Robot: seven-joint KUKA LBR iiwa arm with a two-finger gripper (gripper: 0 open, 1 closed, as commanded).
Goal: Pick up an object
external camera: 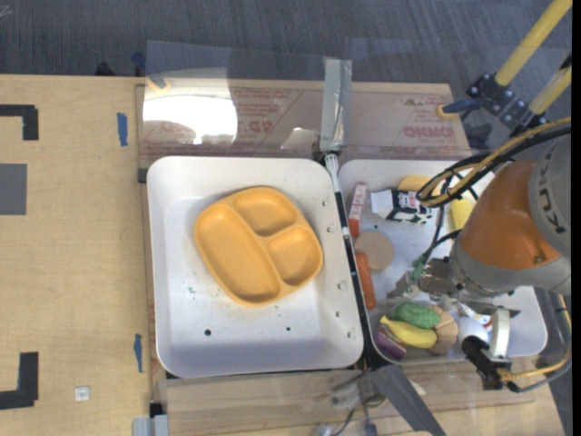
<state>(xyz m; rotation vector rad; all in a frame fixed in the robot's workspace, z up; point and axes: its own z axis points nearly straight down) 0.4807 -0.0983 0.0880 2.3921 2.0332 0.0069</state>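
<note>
The right bin (536,330) holds several toy foods. A green piece (418,314), a yellow banana (408,335), a purple piece (390,341) and a tan piece (445,331) lie heaped near its front. My gripper (434,286) hangs low over this heap, just above the green piece, beneath the orange wrist band (508,230). The wrist body hides the gripper's lower end. An orange carrot (365,278) and a beige disc (374,251) lie left of the gripper.
The left bin (182,334) holds a yellow divided plate (259,243). At the back of the right bin lie a red-and-white box (357,203), a black-and-white packet (408,203) and yellow pieces (461,213). Cables loop above the wrist.
</note>
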